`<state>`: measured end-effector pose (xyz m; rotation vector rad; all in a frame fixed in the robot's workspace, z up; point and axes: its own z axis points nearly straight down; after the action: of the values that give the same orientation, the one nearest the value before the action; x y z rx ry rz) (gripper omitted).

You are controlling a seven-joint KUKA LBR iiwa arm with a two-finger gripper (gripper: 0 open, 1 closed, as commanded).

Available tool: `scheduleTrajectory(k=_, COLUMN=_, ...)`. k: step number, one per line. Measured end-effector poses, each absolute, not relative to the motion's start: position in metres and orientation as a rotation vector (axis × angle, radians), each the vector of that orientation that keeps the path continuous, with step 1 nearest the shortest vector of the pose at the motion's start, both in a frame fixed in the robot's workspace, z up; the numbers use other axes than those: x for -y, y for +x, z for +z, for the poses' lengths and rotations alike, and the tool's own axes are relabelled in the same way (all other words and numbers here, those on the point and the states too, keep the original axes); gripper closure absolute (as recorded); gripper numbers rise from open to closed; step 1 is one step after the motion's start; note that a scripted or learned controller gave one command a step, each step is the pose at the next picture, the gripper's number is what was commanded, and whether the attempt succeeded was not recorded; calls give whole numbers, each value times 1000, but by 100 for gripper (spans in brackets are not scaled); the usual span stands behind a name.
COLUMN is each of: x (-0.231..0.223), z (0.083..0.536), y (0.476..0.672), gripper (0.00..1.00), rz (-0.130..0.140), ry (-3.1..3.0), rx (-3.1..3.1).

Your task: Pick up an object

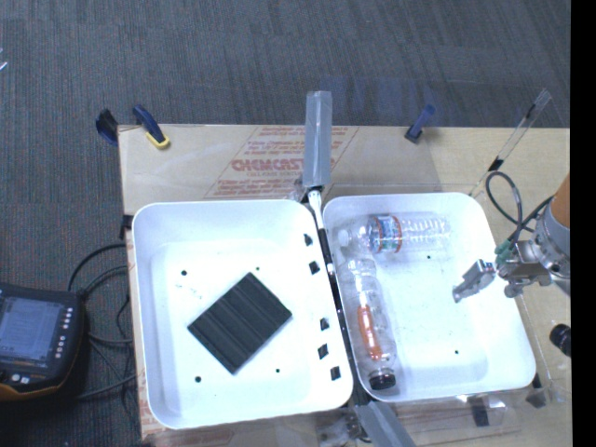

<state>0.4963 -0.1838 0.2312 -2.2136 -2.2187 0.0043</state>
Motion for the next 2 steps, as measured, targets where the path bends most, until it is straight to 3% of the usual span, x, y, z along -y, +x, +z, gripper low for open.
scheduleTrajectory(k=1, x=147, z=86, y=558, gripper=0, rz=0, ry=-1904, rx=2493)
scheduleTrajectory(k=2, x=119, z=100, y=617, gripper=0, rz=21, ry=-1914, rx=2485)
